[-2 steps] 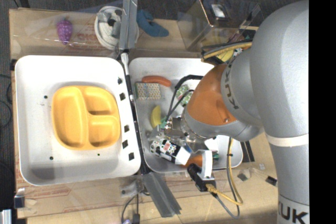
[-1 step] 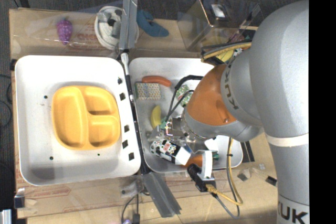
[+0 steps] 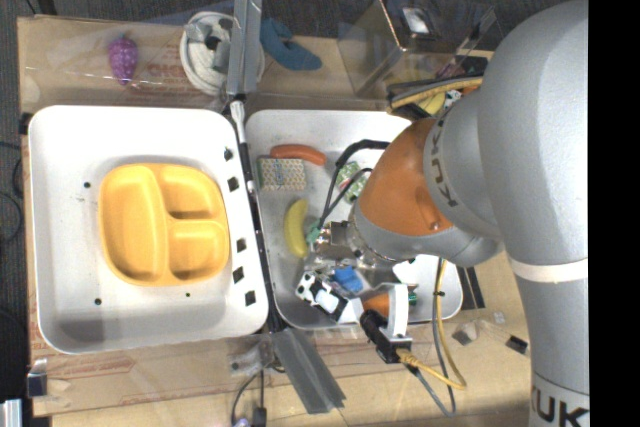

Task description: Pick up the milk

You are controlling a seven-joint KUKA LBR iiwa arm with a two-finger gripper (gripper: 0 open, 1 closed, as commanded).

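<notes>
The milk (image 3: pixel 318 293) is a small white carton with black cow spots, lying at the front of the right bin (image 3: pixel 262 215). A blue part, perhaps its cap, shows just to its right. My gripper (image 3: pixel 335 273) is low in the bin, directly over the carton's right end and touching or nearly touching it. The orange wrist band (image 3: pixel 400 190) and grey arm hide most of the bin's right half. Whether the carton is held cannot be seen.
A yellow banana (image 3: pixel 296 227), a red sausage (image 3: pixel 297 154) and a beige waffle-like piece (image 3: pixel 283 174) lie in the right bin's left part. An orange item (image 3: pixel 378 299) sits by the gripper. The left bin (image 3: pixel 60 315) holds a yellow divided plate (image 3: pixel 165 220).
</notes>
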